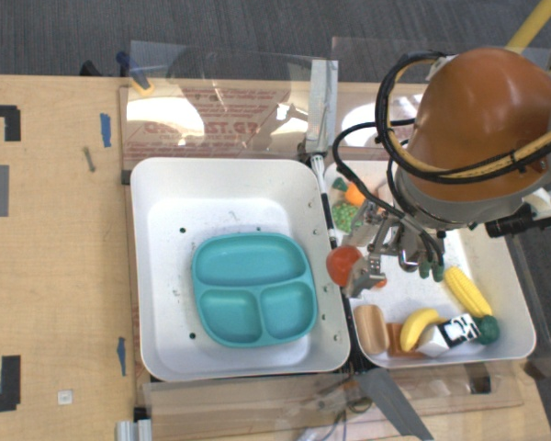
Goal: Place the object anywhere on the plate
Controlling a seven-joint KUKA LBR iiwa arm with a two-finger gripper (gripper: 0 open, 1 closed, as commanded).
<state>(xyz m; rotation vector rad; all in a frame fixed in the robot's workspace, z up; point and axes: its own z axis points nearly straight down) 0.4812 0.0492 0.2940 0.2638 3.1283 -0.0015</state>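
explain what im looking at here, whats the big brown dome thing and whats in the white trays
One camera fixed above a bench looks down at a slant. The brown dome is part of a robot arm seen from above, reaching in from the right. Its gripper hangs at its lower end, over the inner edge of the right bin.

Two shallow white bins sit side by side. The left bin holds a teal plate with three compartments and nothing on it. The right bin holds toy food: a red tomato-like piece right beside the gripper, a green piece, an orange piece, a corn cob, a banana and a bread-like piece.

Whether the gripper actually holds the red piece is unclear from here.
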